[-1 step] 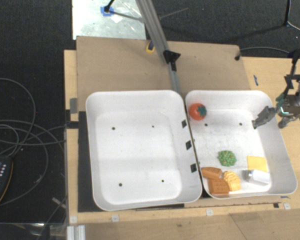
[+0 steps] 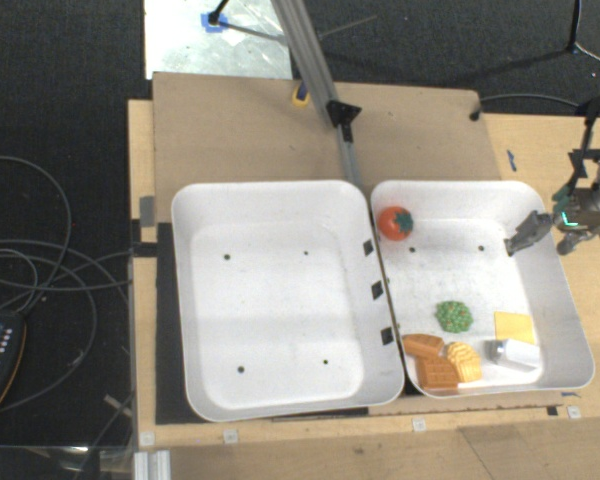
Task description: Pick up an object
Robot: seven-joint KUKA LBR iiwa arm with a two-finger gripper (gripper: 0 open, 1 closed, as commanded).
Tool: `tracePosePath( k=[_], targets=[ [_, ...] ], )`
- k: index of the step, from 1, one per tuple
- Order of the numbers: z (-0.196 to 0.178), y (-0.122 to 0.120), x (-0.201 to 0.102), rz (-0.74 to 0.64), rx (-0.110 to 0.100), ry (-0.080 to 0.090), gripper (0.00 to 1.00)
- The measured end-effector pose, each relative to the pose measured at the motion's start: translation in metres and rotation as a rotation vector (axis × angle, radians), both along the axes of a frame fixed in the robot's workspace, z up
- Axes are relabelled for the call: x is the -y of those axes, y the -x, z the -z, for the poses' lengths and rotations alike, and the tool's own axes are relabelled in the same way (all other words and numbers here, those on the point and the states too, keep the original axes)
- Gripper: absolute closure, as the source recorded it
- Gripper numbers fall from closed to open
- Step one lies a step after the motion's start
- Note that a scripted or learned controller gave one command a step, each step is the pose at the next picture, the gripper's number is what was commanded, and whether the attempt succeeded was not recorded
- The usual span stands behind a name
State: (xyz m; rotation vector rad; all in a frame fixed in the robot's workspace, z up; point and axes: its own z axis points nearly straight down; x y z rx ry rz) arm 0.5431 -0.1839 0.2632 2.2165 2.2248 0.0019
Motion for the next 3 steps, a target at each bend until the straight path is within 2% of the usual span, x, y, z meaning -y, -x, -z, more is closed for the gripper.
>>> tracePosePath(
  k=[3],
  targets=[
    [0.168,-0.009,0.0,0.002,-0.005,-0.001,0.0]
  ],
)
